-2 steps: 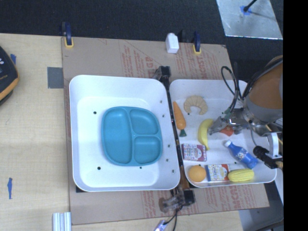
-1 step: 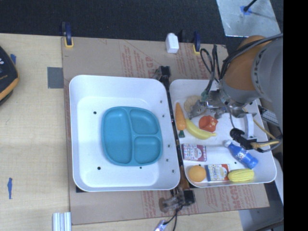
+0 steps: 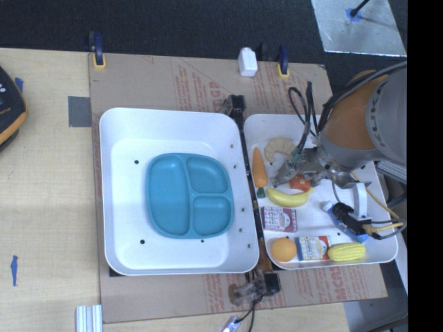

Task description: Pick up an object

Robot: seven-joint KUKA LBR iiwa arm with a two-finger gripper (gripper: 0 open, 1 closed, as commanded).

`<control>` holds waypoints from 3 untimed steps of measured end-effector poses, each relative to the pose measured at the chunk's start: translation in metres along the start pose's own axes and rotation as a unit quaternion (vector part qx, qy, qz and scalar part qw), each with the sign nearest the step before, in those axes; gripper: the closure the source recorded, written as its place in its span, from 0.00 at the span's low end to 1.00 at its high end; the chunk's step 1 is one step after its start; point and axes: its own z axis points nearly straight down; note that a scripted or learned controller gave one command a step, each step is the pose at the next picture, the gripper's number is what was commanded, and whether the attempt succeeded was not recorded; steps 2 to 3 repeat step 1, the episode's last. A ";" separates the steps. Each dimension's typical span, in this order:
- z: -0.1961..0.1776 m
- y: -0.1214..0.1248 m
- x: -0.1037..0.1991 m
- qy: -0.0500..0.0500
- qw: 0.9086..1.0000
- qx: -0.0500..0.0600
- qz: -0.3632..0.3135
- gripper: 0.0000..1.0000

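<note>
Camera view: gripper [image 3: 294, 173] was lowered into the right bin [image 3: 385, 254]; finger state could not be told. Banana [image 3: 288, 198] lay just below it, carrot [image 3: 258, 167] just left. Crowding was judged likely to cause a nudge or empty grab.

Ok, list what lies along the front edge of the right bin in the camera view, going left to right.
Orange → small carton → corn cob.
</note>
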 end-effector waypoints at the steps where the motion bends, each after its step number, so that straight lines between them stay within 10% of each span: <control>1: -0.010 0.000 -0.001 0.000 1.000 0.001 -0.001 1.00; 3: -0.010 0.000 -0.001 0.000 1.000 0.001 -0.001 1.00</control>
